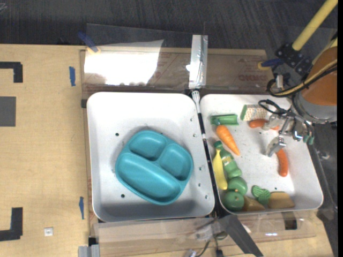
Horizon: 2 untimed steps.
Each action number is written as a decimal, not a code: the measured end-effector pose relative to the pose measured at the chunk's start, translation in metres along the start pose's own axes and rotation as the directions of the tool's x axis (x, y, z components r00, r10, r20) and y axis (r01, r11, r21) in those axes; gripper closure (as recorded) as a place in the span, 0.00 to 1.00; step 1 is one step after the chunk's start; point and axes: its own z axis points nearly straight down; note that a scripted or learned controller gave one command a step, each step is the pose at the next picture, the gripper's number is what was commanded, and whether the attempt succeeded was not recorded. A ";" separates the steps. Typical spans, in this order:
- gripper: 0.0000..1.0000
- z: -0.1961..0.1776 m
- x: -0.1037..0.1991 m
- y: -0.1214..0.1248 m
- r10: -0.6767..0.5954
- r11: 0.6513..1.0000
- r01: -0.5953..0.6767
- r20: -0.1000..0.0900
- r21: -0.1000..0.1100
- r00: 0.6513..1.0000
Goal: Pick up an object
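Note:
The right bin (305, 197) holds several toy foods. Among them are an orange carrot (227, 138), a yellow banana (218, 168), a green apple (233, 199), a red-orange chili-shaped piece (282, 163) and a small orange piece (257, 123). My gripper (276, 143) hangs low over the right part of this bin, just above the upper end of the red-orange piece. The small orange piece lies to its upper left. Nothing is visibly held.
A teal divided plate (155, 165) lies in the left bin (102, 111). More green toys (231, 167) and a brown piece (281, 199) crowd the right bin's front. A green-and-white packet (252, 112) lies at its back. The arm and its cables (316, 90) cover the bin's far right corner.

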 end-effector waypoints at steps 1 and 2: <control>0.00 -0.002 0.064 -0.019 -0.077 0.997 0.077 0.000 0.001 0.997; 0.00 -0.002 0.080 -0.002 -0.029 1.000 0.029 0.003 0.001 1.000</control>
